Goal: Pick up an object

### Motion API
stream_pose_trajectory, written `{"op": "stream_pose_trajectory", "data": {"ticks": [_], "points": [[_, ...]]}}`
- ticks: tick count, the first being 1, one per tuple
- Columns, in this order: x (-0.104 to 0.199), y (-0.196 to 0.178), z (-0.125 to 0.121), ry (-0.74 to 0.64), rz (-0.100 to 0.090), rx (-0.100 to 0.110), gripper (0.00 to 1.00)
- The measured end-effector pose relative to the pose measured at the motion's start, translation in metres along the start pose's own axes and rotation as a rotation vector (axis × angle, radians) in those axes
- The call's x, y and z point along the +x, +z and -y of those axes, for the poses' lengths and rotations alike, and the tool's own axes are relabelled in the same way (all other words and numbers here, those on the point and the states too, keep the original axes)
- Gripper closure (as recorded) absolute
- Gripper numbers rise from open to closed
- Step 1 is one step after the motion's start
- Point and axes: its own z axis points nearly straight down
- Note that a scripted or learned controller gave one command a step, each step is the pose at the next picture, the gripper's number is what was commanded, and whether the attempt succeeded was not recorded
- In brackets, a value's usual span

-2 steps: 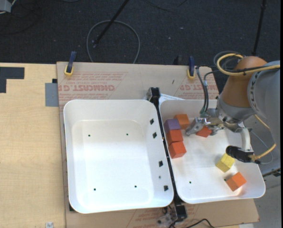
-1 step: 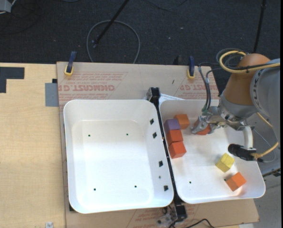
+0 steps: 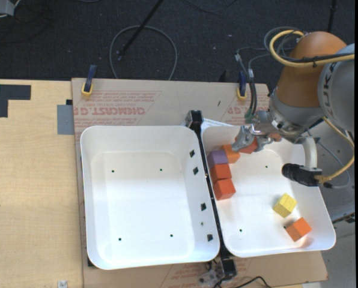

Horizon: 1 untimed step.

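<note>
Near the right bin's (image 3: 323,221) back wall, the tool (image 3: 249,140), grip state unclear, hovers beside an orange block (image 3: 232,155), probably light and rigid, best pinched across flat sides.

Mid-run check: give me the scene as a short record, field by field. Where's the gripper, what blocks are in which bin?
gripper: over the back of the right bin, low beside the block cluster; finger state unclear
block cluster: purple block, two orange-red blocks in a row along the divider, another orange block at the gripper
loose blocks: yellow block and orange block, front right of the right bin
left bin: white, beside the right bin
held: nothing visibly between the fingers
</note>
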Motion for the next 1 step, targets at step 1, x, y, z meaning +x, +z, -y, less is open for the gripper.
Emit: {"op": "stream_pose_trajectory", "data": {"ticks": [1], "points": [[0.0724,0.03,0.0136,0.0,0.0,0.01,1.0]]}}
